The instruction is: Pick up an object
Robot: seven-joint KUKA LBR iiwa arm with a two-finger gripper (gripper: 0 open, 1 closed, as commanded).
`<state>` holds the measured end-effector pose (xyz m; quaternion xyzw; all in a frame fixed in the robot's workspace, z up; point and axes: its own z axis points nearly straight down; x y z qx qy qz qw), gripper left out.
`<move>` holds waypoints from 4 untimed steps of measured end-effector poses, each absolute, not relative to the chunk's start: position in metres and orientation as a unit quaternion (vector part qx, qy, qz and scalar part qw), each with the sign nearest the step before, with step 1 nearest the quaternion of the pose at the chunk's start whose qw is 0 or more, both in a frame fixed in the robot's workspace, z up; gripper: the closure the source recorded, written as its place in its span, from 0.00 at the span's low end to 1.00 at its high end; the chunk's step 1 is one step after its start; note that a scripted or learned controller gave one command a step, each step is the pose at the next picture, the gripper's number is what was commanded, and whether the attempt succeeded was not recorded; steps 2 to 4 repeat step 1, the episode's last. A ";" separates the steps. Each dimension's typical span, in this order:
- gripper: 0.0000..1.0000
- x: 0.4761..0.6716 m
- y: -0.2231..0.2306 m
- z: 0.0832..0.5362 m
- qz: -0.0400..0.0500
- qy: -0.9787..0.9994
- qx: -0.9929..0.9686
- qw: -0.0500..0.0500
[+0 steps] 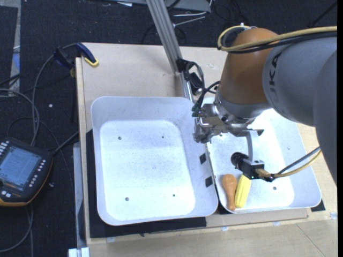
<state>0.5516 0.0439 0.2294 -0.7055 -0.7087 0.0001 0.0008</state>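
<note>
Dark carpeted floor strewn with cables, a teach pendant (20, 170) at 9 o'clock, an aluminium rail (166, 31) slanting down from 12 o'clock. At centre, a pale wooden bench (134, 71) bearing 2 shallow white bins side by side: the left bin (142, 159) with only faint speckling on its floor, the right bin (278, 189) largely overhung by the grey arm (300, 74) and its orange band (246, 68).

Gripper (206, 130) low over the 10 o'clock corner of the right bin, close against the wall shared by the 2 bins. Open or closed: cannot tell, the wrist housing blocking the view. Nothing visibly carried.

In the right bin's 7 o'clock corner, 2 objects touching one another: an orange piece (229, 188), rounded at its top, and a yellow piece (242, 190) just beside it toward 3 o'clock, both lying roughly lengthwise toward 12 o'clock. A small black fitting (244, 164) on a yellow cable hanging just above them, toward 12 o'clock.

Progress, as a judgement: pick not yet made. No object lifted, both pieces resting on the bin floor. From the gripper, the pair at about 5 o'clock, near but clearly apart. Left to do: move over 1 piece, descend, close on it, raise it clear.
</note>
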 end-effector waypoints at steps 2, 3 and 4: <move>1.00 0.524 0.099 0.236 0.000 -0.709 -0.705 0.001; 1.00 0.524 0.099 0.236 0.000 -0.709 -0.705 0.001; 1.00 0.524 0.099 0.236 0.000 -0.709 -0.705 0.001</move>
